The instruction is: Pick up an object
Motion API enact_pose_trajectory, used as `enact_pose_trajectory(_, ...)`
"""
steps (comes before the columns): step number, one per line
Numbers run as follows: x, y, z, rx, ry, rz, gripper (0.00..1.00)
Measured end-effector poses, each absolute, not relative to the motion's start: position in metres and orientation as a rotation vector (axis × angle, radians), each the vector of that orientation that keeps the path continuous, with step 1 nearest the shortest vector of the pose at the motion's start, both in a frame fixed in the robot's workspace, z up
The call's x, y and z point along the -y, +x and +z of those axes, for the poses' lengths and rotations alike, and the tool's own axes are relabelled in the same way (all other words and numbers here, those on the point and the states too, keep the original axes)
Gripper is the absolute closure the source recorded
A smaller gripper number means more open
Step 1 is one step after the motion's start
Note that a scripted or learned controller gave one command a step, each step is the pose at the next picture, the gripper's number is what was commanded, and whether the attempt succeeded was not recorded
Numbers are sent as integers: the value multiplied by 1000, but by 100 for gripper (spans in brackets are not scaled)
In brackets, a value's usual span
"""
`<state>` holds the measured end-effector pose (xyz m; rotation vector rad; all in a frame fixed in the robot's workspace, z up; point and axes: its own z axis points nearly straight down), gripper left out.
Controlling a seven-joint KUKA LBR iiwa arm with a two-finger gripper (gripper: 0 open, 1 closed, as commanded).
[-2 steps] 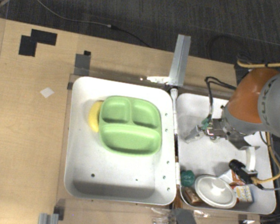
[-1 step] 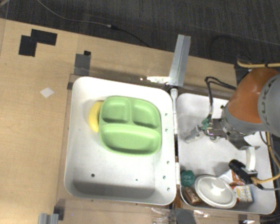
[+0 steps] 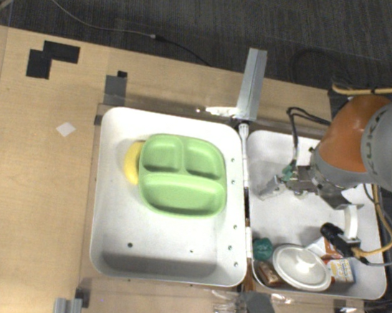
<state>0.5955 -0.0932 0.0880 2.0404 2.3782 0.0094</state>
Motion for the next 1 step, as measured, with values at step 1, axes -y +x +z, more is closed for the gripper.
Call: enact_pose_trajectory(1, 93, 595, 88, -2378, 2040, 9, 0)
